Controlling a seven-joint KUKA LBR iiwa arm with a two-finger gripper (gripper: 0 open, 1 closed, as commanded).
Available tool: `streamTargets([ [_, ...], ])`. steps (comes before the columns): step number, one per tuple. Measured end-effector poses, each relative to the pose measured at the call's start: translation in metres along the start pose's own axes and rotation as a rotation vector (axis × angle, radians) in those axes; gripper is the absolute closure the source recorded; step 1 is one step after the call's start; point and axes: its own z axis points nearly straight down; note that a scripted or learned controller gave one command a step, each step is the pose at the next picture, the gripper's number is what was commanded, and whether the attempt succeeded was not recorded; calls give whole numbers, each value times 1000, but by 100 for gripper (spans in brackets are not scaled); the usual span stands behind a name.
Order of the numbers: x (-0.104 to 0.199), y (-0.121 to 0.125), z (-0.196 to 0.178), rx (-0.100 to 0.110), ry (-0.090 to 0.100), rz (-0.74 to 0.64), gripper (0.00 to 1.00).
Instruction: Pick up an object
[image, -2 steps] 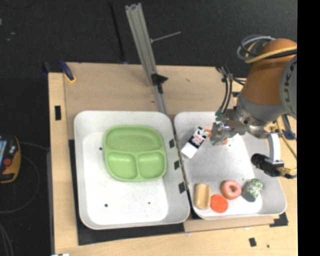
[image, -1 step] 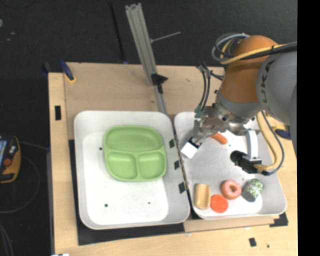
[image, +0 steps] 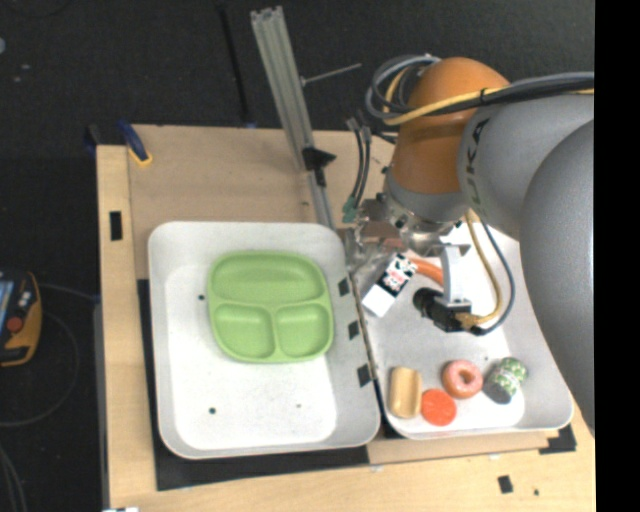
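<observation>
Pincer (image: 400, 265) over right bin (image: 545, 400), grip state can't tell. Donut (image: 462, 377) sits below it, well apart; centre over it, descend straight.

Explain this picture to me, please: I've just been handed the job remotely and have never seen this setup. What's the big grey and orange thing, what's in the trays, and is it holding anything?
You are looking down at a slant from one fixed camera above a wooden bench. The big grey shape with the orange band is a robot arm reaching in from the right.

Two shallow white bins sit side by side. The left bin holds a green divided plate. The right bin holds small toy foods along its near edge: a tan bread-like piece, a red-orange round piece, a pink donut and a green-speckled piece.

The gripper hangs over the right bin's far left part. Wrist hardware and cables crowd it, so I cannot tell whether it holds anything.
</observation>
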Motion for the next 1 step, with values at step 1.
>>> streamTargets([
  [1, 45, 32, -7, -1, 1, 0, 100],
])
